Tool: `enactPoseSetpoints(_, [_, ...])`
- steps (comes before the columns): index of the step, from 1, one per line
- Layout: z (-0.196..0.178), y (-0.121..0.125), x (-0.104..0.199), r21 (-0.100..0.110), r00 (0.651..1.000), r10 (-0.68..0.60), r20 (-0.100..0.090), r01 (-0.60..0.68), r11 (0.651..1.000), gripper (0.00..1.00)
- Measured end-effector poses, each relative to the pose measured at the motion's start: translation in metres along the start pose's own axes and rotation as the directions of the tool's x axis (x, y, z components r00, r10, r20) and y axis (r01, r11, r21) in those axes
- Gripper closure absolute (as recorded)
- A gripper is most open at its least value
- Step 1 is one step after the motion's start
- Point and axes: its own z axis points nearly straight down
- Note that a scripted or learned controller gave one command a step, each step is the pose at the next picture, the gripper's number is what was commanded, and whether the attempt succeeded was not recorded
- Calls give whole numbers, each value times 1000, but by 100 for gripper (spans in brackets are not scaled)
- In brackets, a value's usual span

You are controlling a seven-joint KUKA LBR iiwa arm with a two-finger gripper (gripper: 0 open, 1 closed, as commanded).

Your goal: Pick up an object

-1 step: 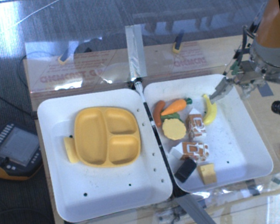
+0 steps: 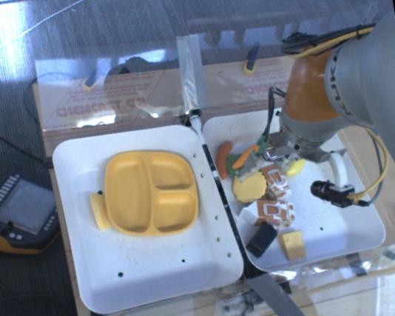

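The gripper [image 2: 278, 156], its grip unclear, hangs just beside the yellow round toy [image 2: 248, 188].

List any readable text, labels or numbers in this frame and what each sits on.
Nothing reads cleanly.
Red lettering on the cardboard sheet behind the bins: too blurred and glared over to read.
Screen and keys of the handheld pendant on the floor at left: too small to read.
Brown-and-white patterned packet in the right bin: markings, no legible words.
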Motion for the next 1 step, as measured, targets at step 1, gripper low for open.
enactPoseSetpoints(1, [-9, 0, 0, 1, 1000, 0, -1, 0, 1000, 100])
